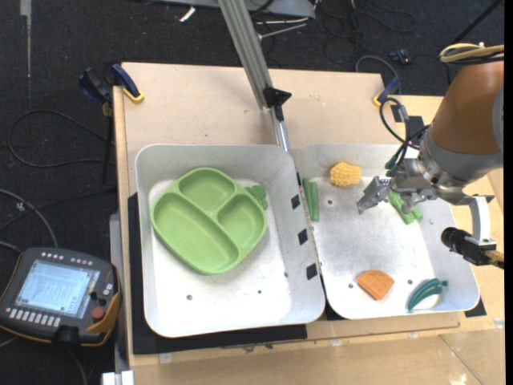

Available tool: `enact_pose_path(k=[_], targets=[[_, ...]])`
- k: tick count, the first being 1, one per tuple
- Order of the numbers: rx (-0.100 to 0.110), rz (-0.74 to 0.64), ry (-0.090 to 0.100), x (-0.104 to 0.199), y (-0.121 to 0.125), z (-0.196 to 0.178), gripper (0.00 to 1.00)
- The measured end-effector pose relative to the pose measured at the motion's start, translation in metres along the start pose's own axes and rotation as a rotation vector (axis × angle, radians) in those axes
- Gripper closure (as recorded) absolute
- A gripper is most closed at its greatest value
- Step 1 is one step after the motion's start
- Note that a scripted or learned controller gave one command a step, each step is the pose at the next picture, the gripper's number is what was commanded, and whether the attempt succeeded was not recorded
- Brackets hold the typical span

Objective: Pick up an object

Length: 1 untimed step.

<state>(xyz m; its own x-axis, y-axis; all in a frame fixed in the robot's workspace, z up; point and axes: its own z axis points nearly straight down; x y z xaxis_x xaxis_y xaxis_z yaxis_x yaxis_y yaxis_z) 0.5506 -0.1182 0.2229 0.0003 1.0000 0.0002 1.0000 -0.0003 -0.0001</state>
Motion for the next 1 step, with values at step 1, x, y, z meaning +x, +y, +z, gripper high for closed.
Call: enact_pose_path(k=[1], targets=[[-0.001, -0.002, 0.0, 0.0003, 0.0007, -0.0101, 1.0]])
